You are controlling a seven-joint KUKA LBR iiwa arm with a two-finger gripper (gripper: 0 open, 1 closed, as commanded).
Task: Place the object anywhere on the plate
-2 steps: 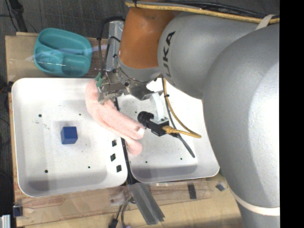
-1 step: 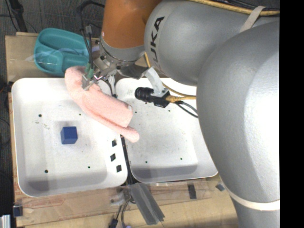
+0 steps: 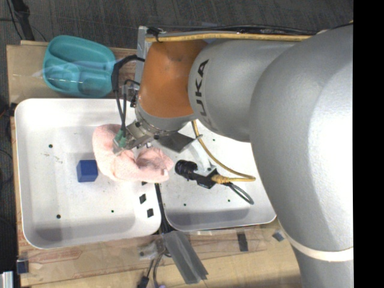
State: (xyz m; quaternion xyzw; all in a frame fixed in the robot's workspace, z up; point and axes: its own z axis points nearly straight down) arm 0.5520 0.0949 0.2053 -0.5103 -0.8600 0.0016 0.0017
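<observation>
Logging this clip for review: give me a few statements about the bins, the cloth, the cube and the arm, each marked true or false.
1. A blue cube sits in the left bin. True.
2. The pink cloth lies outside both bins. False: it lies in the left bin, near its right wall.
3. The tool is over the pink cloth. True.
4. The teal container lies inside the right bin. False: it lies on the bench beyond the left bin.
5. The blue cube rests on the cloth. False: it sits beside it.

arm [image 3: 240, 71] hides plate [image 3: 129, 158] top; right bin [image 3: 240, 218] mostly covered
</observation>
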